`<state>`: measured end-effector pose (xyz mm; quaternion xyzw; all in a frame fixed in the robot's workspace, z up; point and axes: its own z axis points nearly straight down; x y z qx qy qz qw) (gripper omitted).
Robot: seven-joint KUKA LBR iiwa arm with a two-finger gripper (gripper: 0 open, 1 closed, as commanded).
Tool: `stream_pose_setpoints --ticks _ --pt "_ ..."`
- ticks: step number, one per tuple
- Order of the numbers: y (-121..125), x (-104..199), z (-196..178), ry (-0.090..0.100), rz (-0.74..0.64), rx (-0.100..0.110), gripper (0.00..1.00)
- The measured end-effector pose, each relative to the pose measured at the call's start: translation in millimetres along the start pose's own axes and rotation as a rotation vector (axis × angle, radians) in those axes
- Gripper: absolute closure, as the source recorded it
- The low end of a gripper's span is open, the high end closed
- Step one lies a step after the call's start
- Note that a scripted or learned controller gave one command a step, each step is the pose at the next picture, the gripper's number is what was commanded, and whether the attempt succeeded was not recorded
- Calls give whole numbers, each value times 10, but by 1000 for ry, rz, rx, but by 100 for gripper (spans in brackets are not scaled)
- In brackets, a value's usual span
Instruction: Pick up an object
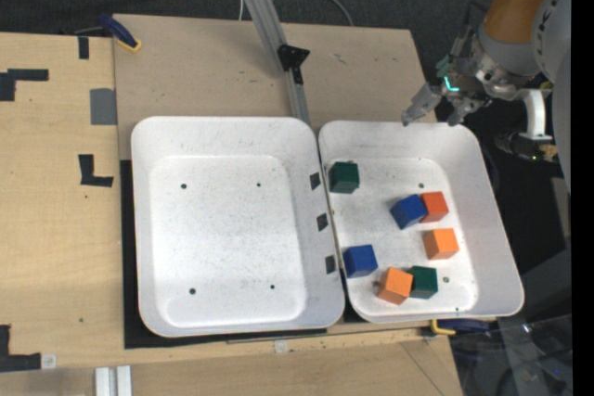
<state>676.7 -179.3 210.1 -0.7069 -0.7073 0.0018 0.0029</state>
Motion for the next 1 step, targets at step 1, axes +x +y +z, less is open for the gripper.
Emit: stream_pose_setpoints --ticks 1 --pt "10 -1 -38 -3 -2 -5 0"
